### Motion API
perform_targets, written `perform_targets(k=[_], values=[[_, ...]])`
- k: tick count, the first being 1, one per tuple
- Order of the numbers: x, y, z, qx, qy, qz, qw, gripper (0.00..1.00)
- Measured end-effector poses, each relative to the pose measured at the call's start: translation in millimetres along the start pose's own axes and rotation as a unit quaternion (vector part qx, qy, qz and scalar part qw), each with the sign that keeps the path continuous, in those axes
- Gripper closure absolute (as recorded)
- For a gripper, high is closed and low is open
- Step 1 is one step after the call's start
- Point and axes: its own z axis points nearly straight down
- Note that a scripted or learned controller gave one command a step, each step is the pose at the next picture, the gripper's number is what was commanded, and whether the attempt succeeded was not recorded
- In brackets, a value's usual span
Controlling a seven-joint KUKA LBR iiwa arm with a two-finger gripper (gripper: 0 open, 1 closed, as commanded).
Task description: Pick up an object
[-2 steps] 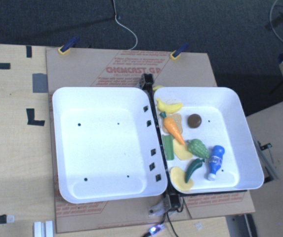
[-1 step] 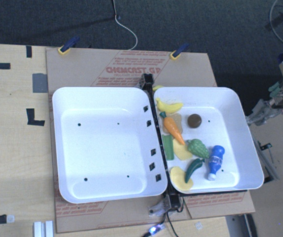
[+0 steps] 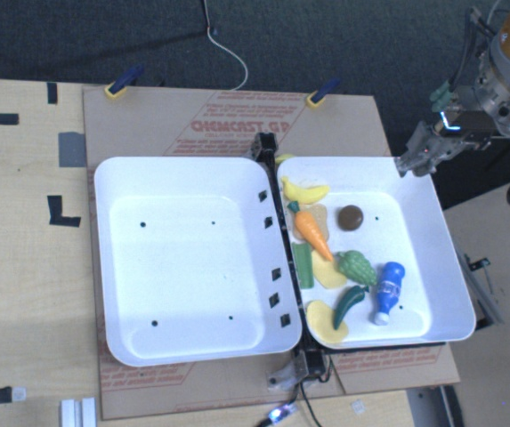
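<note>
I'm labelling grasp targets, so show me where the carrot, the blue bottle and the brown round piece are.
carrot point(image 3: 312, 234): camera view, middle of its orange body.
blue bottle point(image 3: 388, 288): camera view, middle of its blue body.
brown round piece point(image 3: 351, 217): camera view, centre of its top face.

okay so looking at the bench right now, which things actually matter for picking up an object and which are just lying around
For the job:
gripper, above the right bin's far corner
banana
carrot
brown disc
blue bottle
right bin, holding the toys

Lying about:
left bin
yellow clamp
blue clamp
white cable
</note>
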Motion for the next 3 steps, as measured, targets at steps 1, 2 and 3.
perform_targets(k=[1,2,3], values=[[58.7,18.1,185.2,0.011,0.000,0.004,0.9999,1.00],[87.5,-7.8,209.1,0.007,0.000,0.005,1.0000,1.00],[118.2,-28.0,25.1,-0.005,0.002,0.003,1.0000,1.00]])
